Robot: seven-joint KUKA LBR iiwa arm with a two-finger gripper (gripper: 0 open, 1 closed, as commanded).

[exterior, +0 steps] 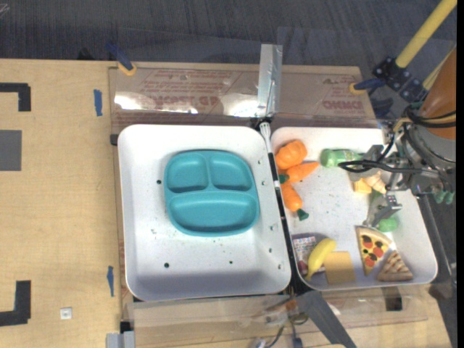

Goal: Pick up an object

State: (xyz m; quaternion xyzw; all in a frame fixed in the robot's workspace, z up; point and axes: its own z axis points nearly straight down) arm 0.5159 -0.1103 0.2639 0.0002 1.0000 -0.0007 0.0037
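A: Where is the hand [386, 210] right now?

B: Low over the right bin [333, 194], toward its 3 o'clock side, with the grey arm [435, 158] coming in from the right. The fingertips hang just above a small green piece [389, 223], and a pale yellow chunk [368, 185] lies just beside them at 10 o'clock.

A: Open or closed?

B: The two fingers look slightly apart, and I see nothing between them. So nothing is held yet, as far as I can judge.

A: What else is in that bin?

B: A pizza slice [373, 246] at 5 o'clock with a waffle-patterned wedge [395, 267] touching it, a banana [320, 255] and a tan block [338, 267] at 6 o'clock, and orange carrots [292, 171] along the 9 o'clock wall. The left bin [138, 216] carries a teal divided plate [211, 192].

A: Which one would you go for?

B: The green piece under the hand is nearest. It looks like toy food, so probably light, stiff plastic, not fragile but smooth and inclined to slip or roll out of a pinch. I would close across its narrowest width, centred, low enough that the fingers straddle its middle.

A: Risks?

B: It is small and partly hidden by the fingers, so its shape is unclear. An off-centre pinch could squirt it sideways toward the pizza slice.
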